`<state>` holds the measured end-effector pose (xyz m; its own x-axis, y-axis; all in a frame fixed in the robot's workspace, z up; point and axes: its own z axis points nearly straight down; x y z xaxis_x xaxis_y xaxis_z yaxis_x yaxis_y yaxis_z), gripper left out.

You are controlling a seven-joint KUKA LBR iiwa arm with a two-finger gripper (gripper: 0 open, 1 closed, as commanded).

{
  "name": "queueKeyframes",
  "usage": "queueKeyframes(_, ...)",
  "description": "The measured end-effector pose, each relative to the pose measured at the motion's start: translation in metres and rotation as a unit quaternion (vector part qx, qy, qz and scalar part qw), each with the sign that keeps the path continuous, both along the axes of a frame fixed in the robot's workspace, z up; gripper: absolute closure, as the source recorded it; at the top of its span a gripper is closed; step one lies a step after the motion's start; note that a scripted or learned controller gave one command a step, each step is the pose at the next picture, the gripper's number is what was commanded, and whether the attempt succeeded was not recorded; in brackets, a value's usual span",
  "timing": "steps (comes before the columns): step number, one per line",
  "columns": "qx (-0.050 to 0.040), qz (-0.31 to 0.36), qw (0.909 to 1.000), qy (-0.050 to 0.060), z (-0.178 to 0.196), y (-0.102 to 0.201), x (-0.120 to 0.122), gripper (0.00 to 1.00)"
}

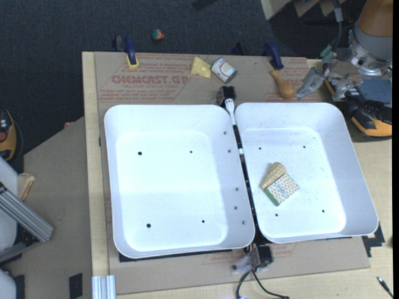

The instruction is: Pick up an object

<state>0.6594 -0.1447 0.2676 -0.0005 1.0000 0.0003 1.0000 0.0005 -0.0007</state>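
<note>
Gripper (319, 81) is up past the right bin (349, 167) — fingers spread, holding nothing — packet (278, 184) lies inside that bin.

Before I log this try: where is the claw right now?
In the camera view the claw is at the upper right, above the bench just beyond the right bin's far rim, beside the small orange-brown object.
</note>
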Motion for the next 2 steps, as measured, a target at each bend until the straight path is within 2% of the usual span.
queueKeyframes(1, -0.0012, 0.002, 1.0000, -0.008, 0.128, 0.035, -0.018, 0.00)
queueKeyframes(2, -0.0023, 0.000, 0.9999, -0.011, 0.272, 0.035, -0.066, 0.00)
